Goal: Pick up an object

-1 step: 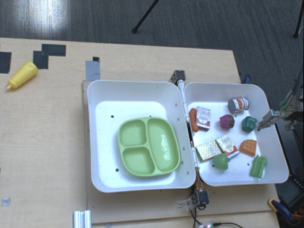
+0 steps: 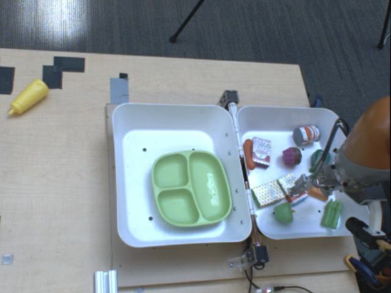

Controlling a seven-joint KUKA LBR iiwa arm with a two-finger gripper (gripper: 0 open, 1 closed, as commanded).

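While the arm point(image 2: 366, 145) is reached in from the right, the end effector point(image 2: 300, 187) is seen low over the right bin point(image 2: 278, 118), among the small items near the bin's middle. Whether its fingers are apart or together cannot be told, since they are small and merged with the clutter beneath; nothing is seen to be held between them. The step in hand is judged to be the approach to a grasp, with no object yet lifted.

The likeliest targets are the items nearest the tip: a pale patterned packet point(image 2: 269, 193) just to its left, a green round piece point(image 2: 283, 213) just below it, and an orange piece point(image 2: 317, 193) touching or nearly under the wrist. The next move is judged to call for a single item to be isolated, the fingers to be closed squarely on it, and a straight lift to be made.

Other contents are spread around the bin: a red-and-white carton point(image 2: 261, 151), a red sausage-like piece point(image 2: 248, 154) beside the dividing wall, a purple round item point(image 2: 292, 157), a small can point(image 2: 306, 135) and a green block point(image 2: 331, 215). Crowding is the main obstacle, as neighbours could be nudged or caught together.

The left bin point(image 2: 131, 182) holds a green divided plate point(image 2: 192, 188). A yellow bottle point(image 2: 28, 96) lies well apart on the counter point(image 2: 55, 194).
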